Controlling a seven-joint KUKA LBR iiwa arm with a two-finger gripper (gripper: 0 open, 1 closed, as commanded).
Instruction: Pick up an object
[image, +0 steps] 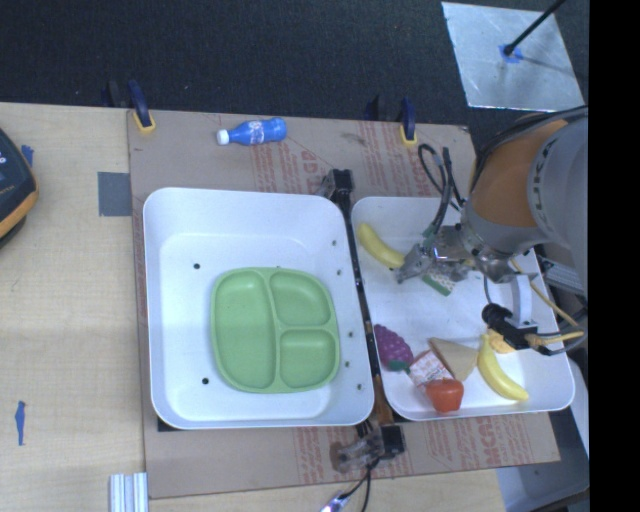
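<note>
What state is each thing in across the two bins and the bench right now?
Green divided plate: flat in left bin.
Bananas: lying in right bin.
Grapes: lying in right bin.
Tomato: lying in right bin.
Blue bottle: on its side, outside the bins.
Pincer: low in right bin.

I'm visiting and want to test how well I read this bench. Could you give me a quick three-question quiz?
1. True or false: the green divided plate lies in the left bin.
2. How many bananas are in the right bin?
3. Which lies nearest the gripper: A) tomato B) grapes C) upper banana?

Key: 1 true; 2 two, the second being the lower banana; 3 C.
</note>
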